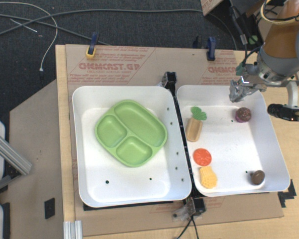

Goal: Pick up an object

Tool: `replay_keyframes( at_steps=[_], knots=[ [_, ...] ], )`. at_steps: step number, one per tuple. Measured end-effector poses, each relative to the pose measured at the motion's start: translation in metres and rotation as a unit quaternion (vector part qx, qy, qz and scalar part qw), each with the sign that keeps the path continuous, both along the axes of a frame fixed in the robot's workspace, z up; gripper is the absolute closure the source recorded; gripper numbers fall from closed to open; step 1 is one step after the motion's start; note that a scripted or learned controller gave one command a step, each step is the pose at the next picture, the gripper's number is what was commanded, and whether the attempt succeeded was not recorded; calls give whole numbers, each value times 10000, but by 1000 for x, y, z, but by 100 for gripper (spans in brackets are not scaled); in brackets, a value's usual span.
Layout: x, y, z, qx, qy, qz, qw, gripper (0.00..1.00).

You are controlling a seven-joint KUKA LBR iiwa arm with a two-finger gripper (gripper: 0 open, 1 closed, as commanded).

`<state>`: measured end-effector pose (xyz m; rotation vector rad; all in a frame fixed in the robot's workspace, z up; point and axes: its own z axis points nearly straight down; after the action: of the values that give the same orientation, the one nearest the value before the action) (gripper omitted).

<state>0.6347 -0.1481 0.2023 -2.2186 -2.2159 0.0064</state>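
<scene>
Nothing was picked up yet: the gripper hung over the right bin, just above the purple ball; whether it was wide or narrow, I could not tell.

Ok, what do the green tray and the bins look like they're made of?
Green tray: looks like moulded plastic, matte to satin; one even green, with soft rounded dividers between its three compartments. Left bin and right bin: probably thin formed plastic, smooth white and slightly glossy, with rounded corners and rolled rims. Enamelled metal can't be ruled out from this view.
</scene>
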Motion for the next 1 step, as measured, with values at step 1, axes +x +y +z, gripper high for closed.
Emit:
replay_keyframes(
  at_steps=[1],
  knots=[
    [-6,-2,-61,3,-1,2,10000,0]
  ],
)
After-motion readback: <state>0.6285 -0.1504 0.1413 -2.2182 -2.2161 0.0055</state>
